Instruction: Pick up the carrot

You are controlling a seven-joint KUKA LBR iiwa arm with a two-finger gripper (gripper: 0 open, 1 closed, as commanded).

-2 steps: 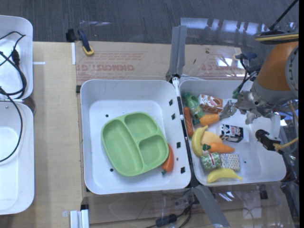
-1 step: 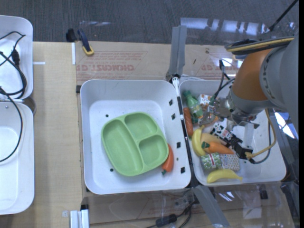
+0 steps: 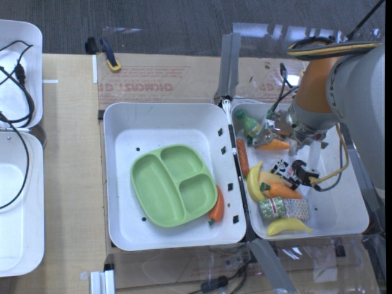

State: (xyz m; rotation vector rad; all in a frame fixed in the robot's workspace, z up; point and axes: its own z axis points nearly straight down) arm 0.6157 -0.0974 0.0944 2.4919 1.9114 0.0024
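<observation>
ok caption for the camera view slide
Gripper over the crowded right bin; a carrot lies beside the green plate.

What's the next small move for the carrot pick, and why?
Probably a short lift straight up. The gripper sits low in the right bin with an orange carrot at its tip, beside a green bottle; rising would test whether it comes along.

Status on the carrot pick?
Hand at far end of right bin. Carrot beside it, hold unconfirmed. Second carrot, banana crowded just nearer.

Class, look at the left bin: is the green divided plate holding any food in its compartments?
No: the green plate has bare compartments; a carrot lies beside its right edge in the left bin.
</observation>
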